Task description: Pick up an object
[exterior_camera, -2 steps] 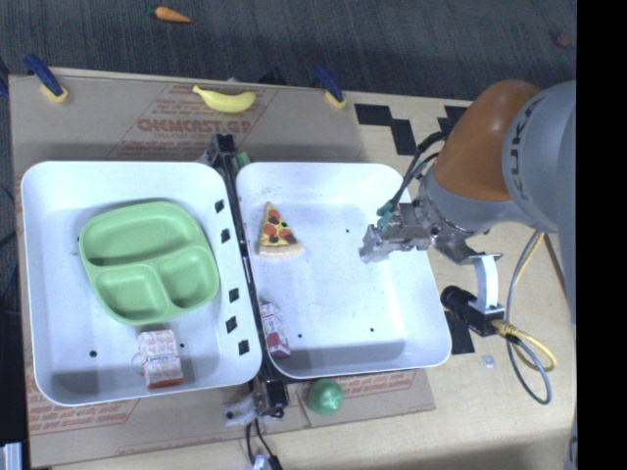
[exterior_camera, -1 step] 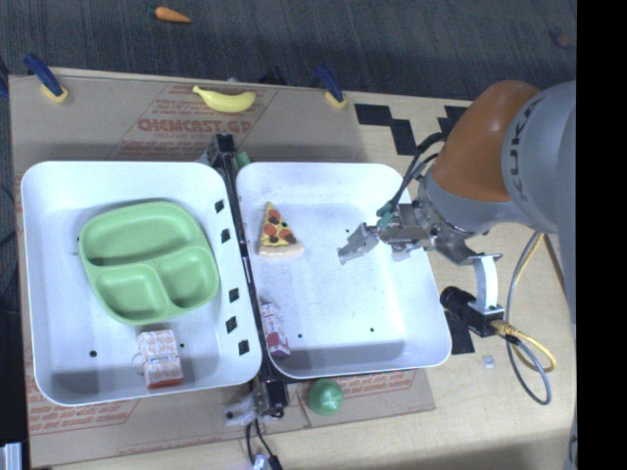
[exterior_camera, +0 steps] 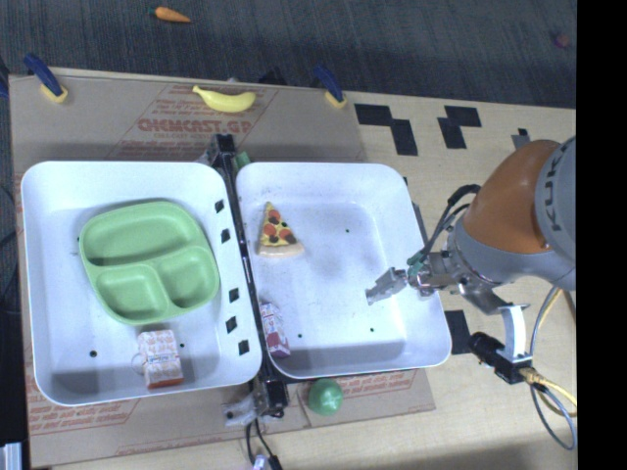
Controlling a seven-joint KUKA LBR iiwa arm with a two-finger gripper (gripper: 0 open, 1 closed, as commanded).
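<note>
The left bin (exterior_camera: 39,262) holds a tray (exterior_camera: 149,259) in its middle, with a carton (exterior_camera: 159,356) in front of the tray near the bin's front wall. Right of that bin, the right bin (exterior_camera: 392,346) holds a pizza slice (exterior_camera: 277,231) by the shared wall and a packet (exterior_camera: 273,329) in its front left corner, with the tool (exterior_camera: 385,286) over its right side. A banana (exterior_camera: 224,97) lies on the tabletop (exterior_camera: 470,399) behind the left bin's right end, and a ball (exterior_camera: 324,397) lies in front of the right bin.

Band: a broad, rounded orange band (exterior_camera: 509,199) sits above my wrist.
Shell: my arm (exterior_camera: 549,223) is smooth grey, with dark lettering along its edge.
Gripper: my gripper (exterior_camera: 384,287) is pale grey metal, slim and small.
Cables: thin dark cables loop behind my jaws; a yellow cable (exterior_camera: 554,399) trails off farther back.
</note>
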